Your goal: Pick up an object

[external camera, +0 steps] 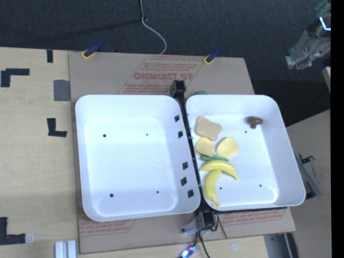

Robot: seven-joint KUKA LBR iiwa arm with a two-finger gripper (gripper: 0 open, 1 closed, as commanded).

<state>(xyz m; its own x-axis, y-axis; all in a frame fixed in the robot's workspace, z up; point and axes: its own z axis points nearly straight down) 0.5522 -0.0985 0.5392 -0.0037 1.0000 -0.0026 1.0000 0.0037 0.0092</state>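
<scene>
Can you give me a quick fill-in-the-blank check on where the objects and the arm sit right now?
1. All the objects lie in the ____ bin.
2. The banana lies nearest that bin's ____ edge.
3. The small brown object lies apart from the others, toward the bin's ____ right corner.
4. The gripper hangs ____ both bins, at the upper right.

Missing words: right; near; far; outside

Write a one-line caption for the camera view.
Gripper raised off to the right of the right bin holding bananas, bread slice and other toy food.
</scene>
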